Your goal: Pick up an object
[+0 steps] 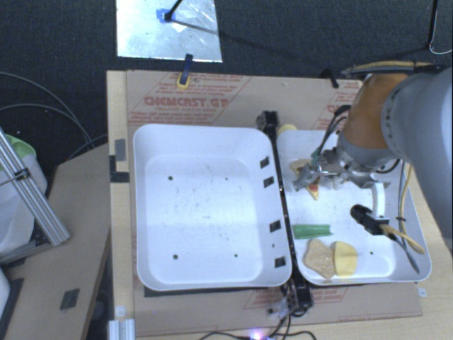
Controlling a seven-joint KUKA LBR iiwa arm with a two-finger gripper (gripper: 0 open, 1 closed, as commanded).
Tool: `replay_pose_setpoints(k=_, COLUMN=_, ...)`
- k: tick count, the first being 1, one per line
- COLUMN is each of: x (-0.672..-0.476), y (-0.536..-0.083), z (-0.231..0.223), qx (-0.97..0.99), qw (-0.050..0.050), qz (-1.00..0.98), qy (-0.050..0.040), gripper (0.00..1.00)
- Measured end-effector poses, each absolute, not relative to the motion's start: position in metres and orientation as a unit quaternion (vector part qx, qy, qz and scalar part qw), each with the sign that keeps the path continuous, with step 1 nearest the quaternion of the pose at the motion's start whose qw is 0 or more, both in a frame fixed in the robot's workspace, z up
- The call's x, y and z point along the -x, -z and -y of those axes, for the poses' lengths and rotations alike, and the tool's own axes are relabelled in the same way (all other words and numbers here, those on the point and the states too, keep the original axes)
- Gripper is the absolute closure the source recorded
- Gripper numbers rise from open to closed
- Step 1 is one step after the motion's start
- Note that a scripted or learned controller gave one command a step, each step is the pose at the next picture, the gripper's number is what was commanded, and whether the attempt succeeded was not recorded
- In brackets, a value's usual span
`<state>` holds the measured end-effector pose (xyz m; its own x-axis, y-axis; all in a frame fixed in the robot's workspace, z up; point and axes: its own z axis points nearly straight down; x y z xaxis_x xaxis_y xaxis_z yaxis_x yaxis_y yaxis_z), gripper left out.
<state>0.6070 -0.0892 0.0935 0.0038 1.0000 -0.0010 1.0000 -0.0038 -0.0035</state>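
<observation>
**White bins on brown board, grey arm low over the right one**

Brown board with red print covers the bench (212,94). It carries both bins side by side. Dark carpet lies beyond it, with a shiny silver sheet (168,20) on the far side.

The grey arm (417,112) comes in from the right. Its orange band (368,119) sits above the far half of the right bin.

The left bin (205,211) is white and shallow, with speckled marks on its floor. A row of black clips (270,183) runs along the seam where it touches the right bin (375,264).

The hand (309,178) is down inside the right bin at the far-left part, close to the seam wall. Can't tell if it is released or clenched, since the metal parts blur together. Nothing is clearly seen gripped.

All the pickable things are in the right bin:
- A tan lump (319,259) is at the near-left corner, touching a yellow block (346,258) on its right.
- A green stick (312,230) lies flat just beyond those two, pointing across the bin.
- A pale tan piece (299,166) is right at the hand, on its far-left side. Contact can't be made out.
- A small orange-yellow bit (313,193) lies just near of the hand.

A small yellow knob (287,129) sits at the far rim of the right bin, by the seam. A blue clamp (185,69) is on the board's far edge.
</observation>
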Motion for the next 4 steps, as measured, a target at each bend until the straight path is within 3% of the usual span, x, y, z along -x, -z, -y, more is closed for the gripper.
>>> replay_pose_setpoints(k=1, x=-0.556, y=-0.188, z=-0.008, qx=0.708, qw=-0.003, qz=0.707, qy=-0.0012, gripper=0.0)
replay_pose_setpoints(k=2, x=-0.489, y=-0.184, z=0.043, qx=0.709, qw=0.002, qz=0.706, qy=-0.0014, gripper=0.0)
replay_pose_setpoints(k=3, x=-0.552, y=-0.185, z=0.022, qx=0.705, qw=-0.002, qz=0.709, qy=0.0021, gripper=0.0)
replay_pose_setpoints(k=4, x=-0.607, y=-0.186, z=0.055, qx=0.706, qw=-0.003, qz=0.708, qy=0.0019, gripper=0.0)
